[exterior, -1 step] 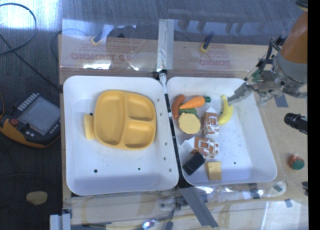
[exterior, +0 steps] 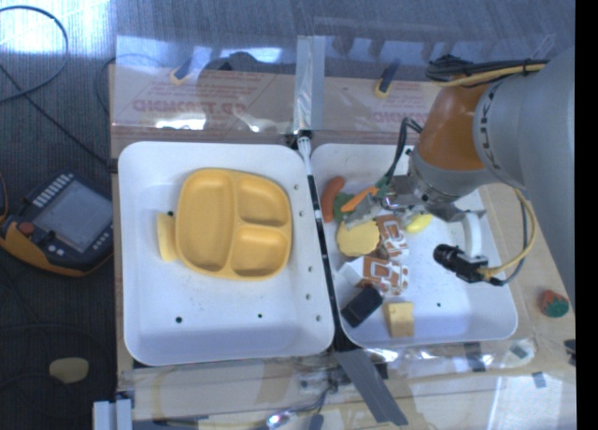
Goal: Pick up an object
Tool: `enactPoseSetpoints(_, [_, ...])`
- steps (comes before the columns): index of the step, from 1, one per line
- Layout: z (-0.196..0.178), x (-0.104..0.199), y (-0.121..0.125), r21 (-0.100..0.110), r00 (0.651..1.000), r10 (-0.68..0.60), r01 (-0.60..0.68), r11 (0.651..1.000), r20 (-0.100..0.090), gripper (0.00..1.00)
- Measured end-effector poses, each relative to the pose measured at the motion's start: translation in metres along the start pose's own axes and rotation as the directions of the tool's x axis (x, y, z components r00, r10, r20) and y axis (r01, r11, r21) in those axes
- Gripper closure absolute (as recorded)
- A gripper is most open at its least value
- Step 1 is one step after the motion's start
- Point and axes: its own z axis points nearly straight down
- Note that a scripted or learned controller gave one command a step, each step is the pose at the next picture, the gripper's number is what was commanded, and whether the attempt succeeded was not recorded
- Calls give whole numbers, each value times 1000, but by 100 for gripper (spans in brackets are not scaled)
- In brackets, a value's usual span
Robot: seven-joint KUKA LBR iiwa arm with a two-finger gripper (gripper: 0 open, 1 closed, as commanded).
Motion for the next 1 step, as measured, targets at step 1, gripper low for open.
enactPoseSetpoints(1, [-9, 0, 0, 1, 1000, 0, 0, 1000, -1, 100])
